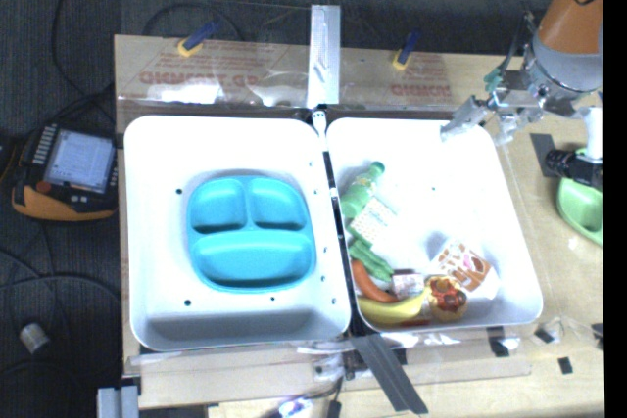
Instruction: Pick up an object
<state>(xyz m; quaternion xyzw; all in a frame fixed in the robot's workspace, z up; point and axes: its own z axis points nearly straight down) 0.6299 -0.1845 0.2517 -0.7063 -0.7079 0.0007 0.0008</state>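
Observation:
My gripper [480, 128] hangs over the far right corner of the right bin [490, 210], open, with nothing between its fingers. The objects lie along that bin's left and front sides, well apart from the gripper. A green bottle [361, 198] with a white label lies against the left wall. Below it sits an orange-red item [369, 280], then a yellow banana [392, 312] along the front wall. A white and orange snack packet [463, 266] and a small red item [447, 295] lie at the front middle.
The left bin [157, 162] holds a blue divided plate [253, 230]. A green object [580, 203] rests on the bench right of the bins. A handheld device [69, 166] lies on the floor at the left. Bare white floor shows in the right bin's far half.

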